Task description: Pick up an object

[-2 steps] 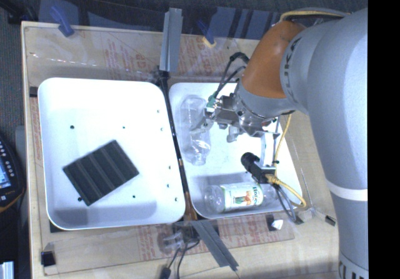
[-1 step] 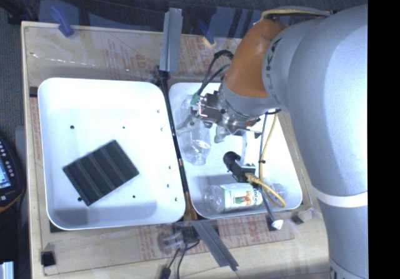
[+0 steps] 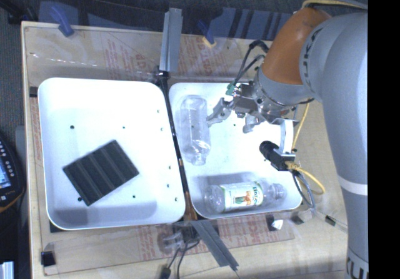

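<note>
Grey and orange, the arm reaches in from the right and sets the gripper [image 3: 236,115] above the right bin [image 3: 215,89], just beside the clear unlabelled bottle [image 3: 193,129], most likely the pick target. Its fingers are spread apart with nothing between them. The right bin also holds a clear bottle with a green-and-white label [image 3: 245,196] lying on its side along the near wall, while the left bin [image 3: 94,87] holds one dark ribbed panel [image 3: 100,172], lying flat.
</note>
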Robot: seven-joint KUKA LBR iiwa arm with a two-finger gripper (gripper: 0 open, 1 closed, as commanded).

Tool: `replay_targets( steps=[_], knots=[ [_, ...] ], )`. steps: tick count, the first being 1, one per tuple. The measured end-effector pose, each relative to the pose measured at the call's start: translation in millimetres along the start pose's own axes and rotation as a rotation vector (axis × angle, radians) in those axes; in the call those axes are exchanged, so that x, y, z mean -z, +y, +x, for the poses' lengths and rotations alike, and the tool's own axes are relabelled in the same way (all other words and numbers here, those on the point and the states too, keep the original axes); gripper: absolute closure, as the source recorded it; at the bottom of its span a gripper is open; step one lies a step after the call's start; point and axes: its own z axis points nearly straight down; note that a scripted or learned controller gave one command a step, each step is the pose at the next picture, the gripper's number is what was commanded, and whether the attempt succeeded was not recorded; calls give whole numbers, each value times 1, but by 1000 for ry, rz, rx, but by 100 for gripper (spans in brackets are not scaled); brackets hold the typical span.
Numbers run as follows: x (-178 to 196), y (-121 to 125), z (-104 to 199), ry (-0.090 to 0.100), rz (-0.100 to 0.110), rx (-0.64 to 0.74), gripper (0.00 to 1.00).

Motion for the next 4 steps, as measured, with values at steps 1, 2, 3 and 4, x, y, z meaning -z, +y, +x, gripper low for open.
replay_targets(
  steps=[1,2,3,4],
  knots=[
    [-41,-15,-54,1,1,119,0],
    [-20,-53,-63,1,0,98,0],
    [-70,33,13,1,2,74,0],
    [-123,48,5,2,1,193,0]
  ],
)
